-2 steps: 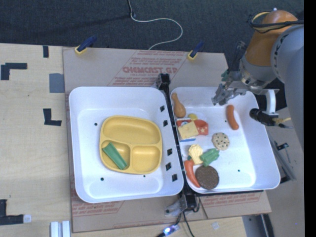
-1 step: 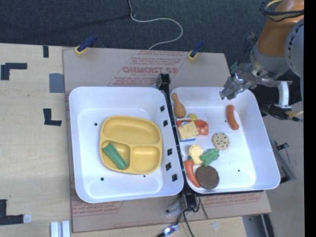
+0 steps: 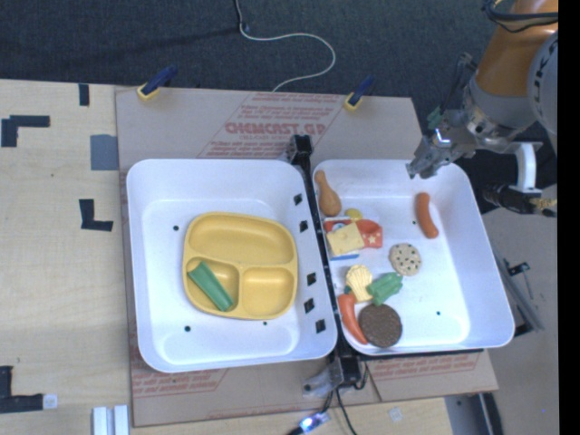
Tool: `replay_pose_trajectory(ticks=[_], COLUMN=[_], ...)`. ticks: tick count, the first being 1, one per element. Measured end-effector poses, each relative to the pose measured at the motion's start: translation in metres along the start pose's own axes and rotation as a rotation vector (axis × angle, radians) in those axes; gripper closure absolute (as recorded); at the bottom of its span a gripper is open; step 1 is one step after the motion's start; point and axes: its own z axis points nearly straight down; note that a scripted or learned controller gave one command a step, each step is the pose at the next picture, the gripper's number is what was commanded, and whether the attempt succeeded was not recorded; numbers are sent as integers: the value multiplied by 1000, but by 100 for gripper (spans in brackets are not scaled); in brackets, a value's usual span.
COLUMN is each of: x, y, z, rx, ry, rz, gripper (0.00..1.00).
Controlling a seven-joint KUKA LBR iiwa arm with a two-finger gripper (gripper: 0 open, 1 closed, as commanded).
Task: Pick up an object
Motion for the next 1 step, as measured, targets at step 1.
replay_pose_trajectory(ticks=[1], x=[40], y=[-30], z=[11], rx=[5], ry=[1], rz=[-2], gripper=[100])
